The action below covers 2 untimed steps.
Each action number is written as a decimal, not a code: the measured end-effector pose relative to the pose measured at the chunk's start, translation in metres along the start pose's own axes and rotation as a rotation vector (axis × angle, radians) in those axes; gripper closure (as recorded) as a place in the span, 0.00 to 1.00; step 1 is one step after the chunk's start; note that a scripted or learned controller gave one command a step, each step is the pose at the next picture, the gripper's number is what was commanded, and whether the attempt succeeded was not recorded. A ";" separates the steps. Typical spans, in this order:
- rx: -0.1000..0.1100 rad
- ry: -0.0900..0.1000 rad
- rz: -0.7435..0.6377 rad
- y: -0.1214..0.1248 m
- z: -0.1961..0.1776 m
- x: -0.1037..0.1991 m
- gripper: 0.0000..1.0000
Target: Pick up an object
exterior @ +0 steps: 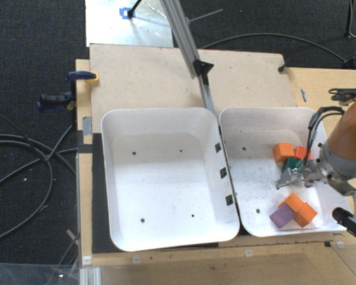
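Far left: dark carpeted floor (29, 34) crossed by black cables (24, 159). A blue clamp with a yellow tip (82, 76) and a second dark clamp (54, 101) grip the left edge of the counter (142, 76), a pale board. A slanted metal pole (181, 28) runs from the top of the view down to the seam between the two bins.

Left of centre: the left white bin (115, 218), its floor showing small dark holes.

Right of centre: the right white bin (243, 123) holds the objects. An orange block (282, 152) lies in its upper part, touching a dark green block (295, 164) just below and to its right; a small red-orange piece (301, 153) sits against the green block's upper right. Lower in the bin, a purple block (282, 215) touches a larger orange block (300, 208) on its right.

Right: the claw (291, 177) is low inside the right bin, between the upper cluster and the lower pair, its metal tips pointing left just beneath the green block. Whether the tips are spread or closed cannot be told, and no object is visibly between them. Behind it, the arm's orange band (349, 138) and grey wrist (344, 165) enter from the right edge, with a black hose (313, 129) looping above.
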State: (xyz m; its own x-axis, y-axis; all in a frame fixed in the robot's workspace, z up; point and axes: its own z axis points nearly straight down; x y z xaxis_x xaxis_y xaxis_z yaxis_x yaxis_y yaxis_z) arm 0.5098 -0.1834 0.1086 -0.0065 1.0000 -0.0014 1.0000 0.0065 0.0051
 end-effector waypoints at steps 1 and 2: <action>-0.002 0.001 -0.004 0.076 0.018 0.028 0.00; 0.004 0.001 0.001 0.067 0.019 0.035 0.00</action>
State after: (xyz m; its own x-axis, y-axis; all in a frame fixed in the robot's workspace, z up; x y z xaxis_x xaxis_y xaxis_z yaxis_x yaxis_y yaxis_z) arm 0.5762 -0.1475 0.0903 -0.0054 1.0000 -0.0007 1.0000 0.0054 0.0007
